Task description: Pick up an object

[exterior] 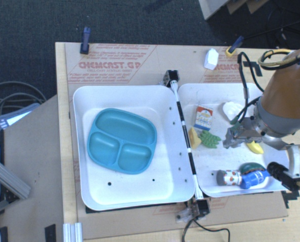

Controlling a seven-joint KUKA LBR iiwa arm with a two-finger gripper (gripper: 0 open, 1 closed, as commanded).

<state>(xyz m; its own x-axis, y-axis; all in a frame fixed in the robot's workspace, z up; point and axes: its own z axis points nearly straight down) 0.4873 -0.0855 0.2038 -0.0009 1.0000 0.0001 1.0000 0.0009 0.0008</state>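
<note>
Objects for picking lay loose in the right bin (210,188), while the left bin (84,135) carried a blue divided plate (122,140), likely as a drop spot. Smaller: a bottle (242,177), a small carton (203,117), a green toy (209,139). Beside it, the pincer (234,136) hung low; whether released or clenched, I could not tell.

Floor (34,14): dark carpet around bench | Bench (125,62): pale board, red lettering | Cables (14,97): grey loops left of bench | Clamp (85,39): blue, bench's far-left edge | Light: bright, even
</note>
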